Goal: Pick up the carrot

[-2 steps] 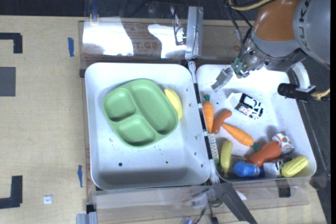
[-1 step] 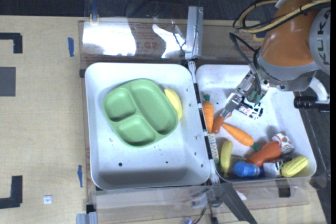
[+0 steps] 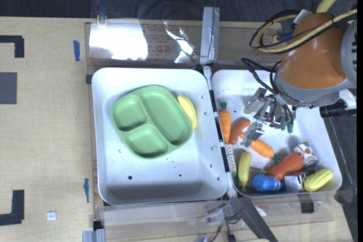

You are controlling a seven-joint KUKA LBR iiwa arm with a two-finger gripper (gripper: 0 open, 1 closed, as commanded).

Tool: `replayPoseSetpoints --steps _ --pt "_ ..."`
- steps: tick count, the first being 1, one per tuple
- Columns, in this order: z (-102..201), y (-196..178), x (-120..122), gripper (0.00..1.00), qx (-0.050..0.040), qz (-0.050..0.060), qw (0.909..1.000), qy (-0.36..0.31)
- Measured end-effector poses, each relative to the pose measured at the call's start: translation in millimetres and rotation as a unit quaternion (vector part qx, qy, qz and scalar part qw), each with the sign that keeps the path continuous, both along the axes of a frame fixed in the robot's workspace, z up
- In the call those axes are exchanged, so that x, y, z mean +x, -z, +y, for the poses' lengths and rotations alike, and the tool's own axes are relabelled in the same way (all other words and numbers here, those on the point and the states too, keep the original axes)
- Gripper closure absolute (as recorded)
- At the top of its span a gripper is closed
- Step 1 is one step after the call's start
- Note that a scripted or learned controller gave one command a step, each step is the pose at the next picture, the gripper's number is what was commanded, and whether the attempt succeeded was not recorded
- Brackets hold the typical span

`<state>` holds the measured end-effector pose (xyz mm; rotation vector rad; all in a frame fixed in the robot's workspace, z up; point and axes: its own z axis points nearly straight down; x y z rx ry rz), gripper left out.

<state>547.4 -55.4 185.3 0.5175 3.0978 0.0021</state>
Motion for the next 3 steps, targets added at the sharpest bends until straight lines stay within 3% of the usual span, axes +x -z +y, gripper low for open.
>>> replayPoseSetpoints --steps 1,2,3 --pt "-37.8 24.2 60.3 0.0 -0.0008 -0.004 0.9881 -0.154" --pt "-41.8 25.3 27.9 0.0 -0.0002 -0.001 0.9228 -0.385" --pt "-163.9 22.3 121.1 0.0 -0.0019 -0.004 0.9426 -0.334"
